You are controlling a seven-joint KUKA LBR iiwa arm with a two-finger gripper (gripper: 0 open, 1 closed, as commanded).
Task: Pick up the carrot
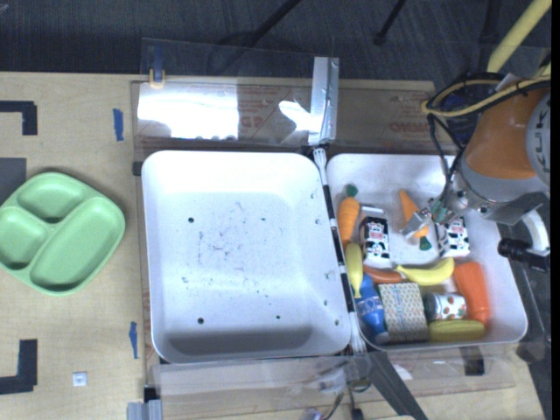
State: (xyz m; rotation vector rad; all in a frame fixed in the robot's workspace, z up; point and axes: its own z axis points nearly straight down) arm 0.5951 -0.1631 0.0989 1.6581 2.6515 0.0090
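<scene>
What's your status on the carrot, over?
Gripper low in the right bin, finger state unclear. Carrot lying at the bin's left wall, apart from the gripper, not held. Milk carton and banana crowd beside it.

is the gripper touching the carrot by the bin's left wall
Apart. The camera view shows the gripper well right of the carrot, white bin floor between them.

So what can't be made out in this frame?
- Gripper in the camera view: small and blurred among clutter, so whether it grips anything cannot be told.
- Small carrot pieces beside it: partly hidden by the gripper.
- Arm: cut off by the right edge.
- Carton print: too small to read.
</scene>
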